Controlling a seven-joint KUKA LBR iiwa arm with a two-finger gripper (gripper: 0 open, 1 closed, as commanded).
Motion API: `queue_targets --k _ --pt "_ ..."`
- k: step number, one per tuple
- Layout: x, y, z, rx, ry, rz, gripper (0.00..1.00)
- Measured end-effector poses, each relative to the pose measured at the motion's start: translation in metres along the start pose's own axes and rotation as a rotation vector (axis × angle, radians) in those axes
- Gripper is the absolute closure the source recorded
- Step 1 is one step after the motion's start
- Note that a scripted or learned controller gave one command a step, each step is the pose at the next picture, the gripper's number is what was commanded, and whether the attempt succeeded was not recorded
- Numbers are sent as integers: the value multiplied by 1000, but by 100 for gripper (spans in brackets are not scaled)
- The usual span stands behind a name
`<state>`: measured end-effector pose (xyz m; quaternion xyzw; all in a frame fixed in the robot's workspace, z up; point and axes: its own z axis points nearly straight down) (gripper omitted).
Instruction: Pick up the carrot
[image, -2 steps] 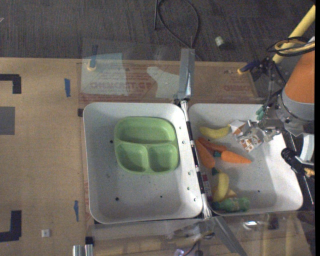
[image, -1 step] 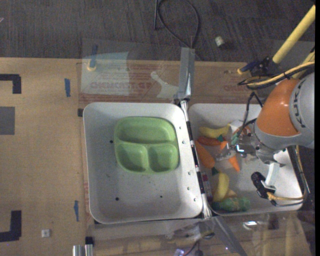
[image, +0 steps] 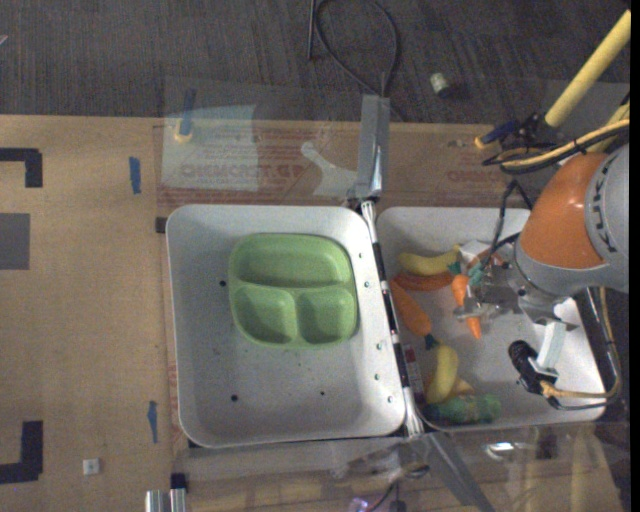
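Right now the arm (image: 575, 225) leans in over the right bin (image: 500, 385), its gripper (image: 472, 300) hanging above the bin's middle. A small carrot (image: 463, 293) sits between the fingers, orange and roughly upright, with another orange bit just under it at the fingertips; the fingers look closed on it. Just to the left, a bigger orange piece (image: 412, 310) lies slantwise on the bin floor against the left wall. A yellow banana (image: 428, 263) rests near the bin's top, beside the gripper. Lower down there is a second yellow piece (image: 443, 372), and a green vegetable (image: 465, 408) along the bottom edge. Over in the left bin (image: 200, 380) a green divided plate (image: 294, 290) sits in the upper half
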<state>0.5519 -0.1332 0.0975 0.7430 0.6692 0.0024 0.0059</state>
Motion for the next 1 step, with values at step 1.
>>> queue_targets --k 1 --pt "30 29 -97 14 2 149 100"
